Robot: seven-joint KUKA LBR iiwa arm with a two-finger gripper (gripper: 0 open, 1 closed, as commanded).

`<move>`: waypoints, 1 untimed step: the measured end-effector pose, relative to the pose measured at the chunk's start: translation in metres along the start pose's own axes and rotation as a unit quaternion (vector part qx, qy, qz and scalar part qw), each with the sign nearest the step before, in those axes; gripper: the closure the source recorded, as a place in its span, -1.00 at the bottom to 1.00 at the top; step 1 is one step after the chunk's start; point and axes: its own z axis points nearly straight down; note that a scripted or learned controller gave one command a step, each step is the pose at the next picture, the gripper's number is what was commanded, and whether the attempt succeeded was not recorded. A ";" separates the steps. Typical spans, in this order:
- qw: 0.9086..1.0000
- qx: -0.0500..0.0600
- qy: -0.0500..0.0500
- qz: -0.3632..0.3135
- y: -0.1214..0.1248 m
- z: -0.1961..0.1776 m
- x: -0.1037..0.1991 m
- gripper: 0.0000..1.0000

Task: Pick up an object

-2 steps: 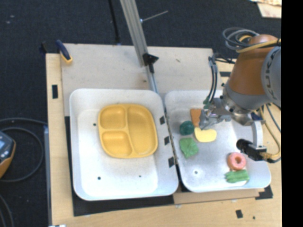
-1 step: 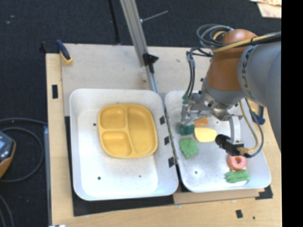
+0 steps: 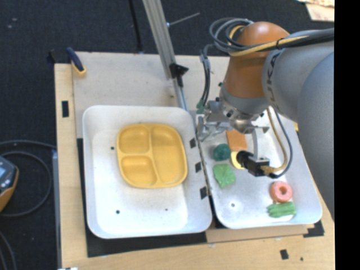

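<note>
Seemingly over the orange block, the gripper's grip state is unclear.

The grey arm reaches in from the right, its broad link filling the upper right of the view; the orange band sits above the wrist (black cables loop over its top and down its side). Below the band the wrist points downward, and the gripper hangs low beneath it, its metal parts facing left.
</note>
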 end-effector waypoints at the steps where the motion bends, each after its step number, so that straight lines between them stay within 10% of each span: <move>1: 1.000 0.001 -0.001 0.001 0.011 0.005 0.045 1.00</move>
